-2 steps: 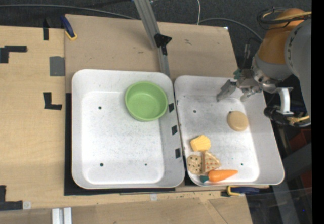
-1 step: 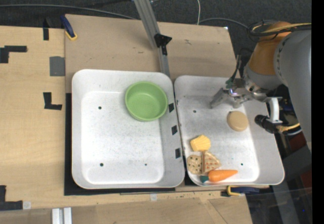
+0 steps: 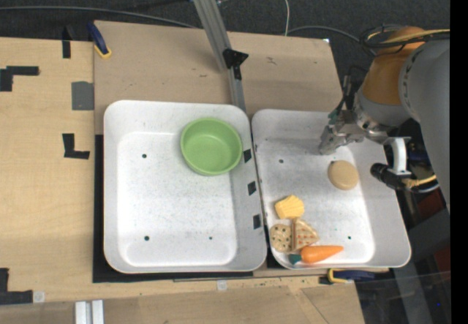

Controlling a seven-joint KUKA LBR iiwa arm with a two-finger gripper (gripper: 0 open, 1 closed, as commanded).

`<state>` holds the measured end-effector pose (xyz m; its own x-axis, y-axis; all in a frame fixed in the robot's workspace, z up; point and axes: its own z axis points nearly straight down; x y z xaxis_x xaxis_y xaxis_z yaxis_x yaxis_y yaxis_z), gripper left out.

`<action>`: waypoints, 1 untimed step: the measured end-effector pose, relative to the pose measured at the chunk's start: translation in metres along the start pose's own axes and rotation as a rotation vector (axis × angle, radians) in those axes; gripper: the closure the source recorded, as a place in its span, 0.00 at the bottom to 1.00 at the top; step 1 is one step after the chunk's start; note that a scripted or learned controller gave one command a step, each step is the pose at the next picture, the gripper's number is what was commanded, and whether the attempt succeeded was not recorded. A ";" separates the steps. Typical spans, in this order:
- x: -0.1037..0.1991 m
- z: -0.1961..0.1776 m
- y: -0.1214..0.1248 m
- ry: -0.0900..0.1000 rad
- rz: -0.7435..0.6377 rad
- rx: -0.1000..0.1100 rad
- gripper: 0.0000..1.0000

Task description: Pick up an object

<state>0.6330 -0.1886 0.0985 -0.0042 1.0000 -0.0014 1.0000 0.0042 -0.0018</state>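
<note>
Camera view: the tool [image 3: 335, 138] sits low in the right bin [image 3: 380, 242], finger state cannot be determined. The tan bun [image 3: 343, 174] lies just beside it, ungripped. Risk: an off-centre descent may push the bun away.

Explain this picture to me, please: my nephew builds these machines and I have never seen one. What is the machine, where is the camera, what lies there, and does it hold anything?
The camera is fixed above a bench, looking down at a slant on two white bins side by side. The grey and orange shape at the right is a robot arm. Its gripper, a two-finger claw, sits low over the right bin. I see nothing between its fingers. Just below it lies a tan bun. Near that bin's front edge are a yellow piece, crackers and a carrot. The left bin holds a green bowl.
</note>
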 end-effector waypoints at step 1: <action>-0.008 -0.056 -0.002 0.000 0.003 -0.006 1.00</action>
<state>0.6308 -0.1970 0.1547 -0.0016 1.0000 -0.0015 1.0000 0.0016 0.0038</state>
